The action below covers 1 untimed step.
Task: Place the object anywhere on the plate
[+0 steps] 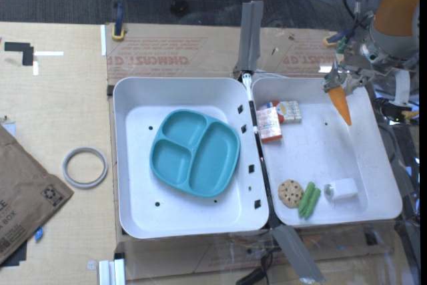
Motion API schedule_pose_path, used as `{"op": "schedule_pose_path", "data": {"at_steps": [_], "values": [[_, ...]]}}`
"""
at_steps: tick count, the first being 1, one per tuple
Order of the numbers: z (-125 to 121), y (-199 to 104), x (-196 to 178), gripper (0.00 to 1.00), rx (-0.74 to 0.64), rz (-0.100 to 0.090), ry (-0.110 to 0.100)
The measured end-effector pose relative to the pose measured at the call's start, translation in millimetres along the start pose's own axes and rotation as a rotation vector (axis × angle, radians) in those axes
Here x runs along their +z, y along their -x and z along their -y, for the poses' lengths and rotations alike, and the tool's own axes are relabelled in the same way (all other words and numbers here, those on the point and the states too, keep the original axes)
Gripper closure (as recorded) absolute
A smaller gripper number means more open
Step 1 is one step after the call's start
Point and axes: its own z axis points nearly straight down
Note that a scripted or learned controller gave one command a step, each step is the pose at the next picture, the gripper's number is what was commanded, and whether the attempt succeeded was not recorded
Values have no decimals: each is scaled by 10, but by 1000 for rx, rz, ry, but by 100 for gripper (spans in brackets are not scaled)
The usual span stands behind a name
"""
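My tool (340, 80) hangs over the far right part of the right bin (383, 143), closed on the thick end of an orange carrot (340, 103). The carrot hangs point down, clear of the bin floor as far as I can judge, which suits a carry rather than a drag. The grip at the top end leaves the long body free to swing, so I judge a slow traverse advisable.

The teal plate (195, 152) lies in the left bin (123, 143), three compartments facing up, well apart from the carrot and across the divide between the bins. Any compartment would serve.

Remaining in the right bin: a small red and white carton (268, 123) near the divide, a cookie (290, 192) with a green pod (308, 200) just beside it, and a white block (343, 189). None stands between carrot and plate. A tape ring (85, 166) rests on the desk (53, 110) left of the bins.
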Motion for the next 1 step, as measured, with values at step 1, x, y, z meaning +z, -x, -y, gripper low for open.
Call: {"op": "schedule_pose_path", "data": {"at_steps": [1], "values": [[8,-467,-397,100,29,-2,1]]}}
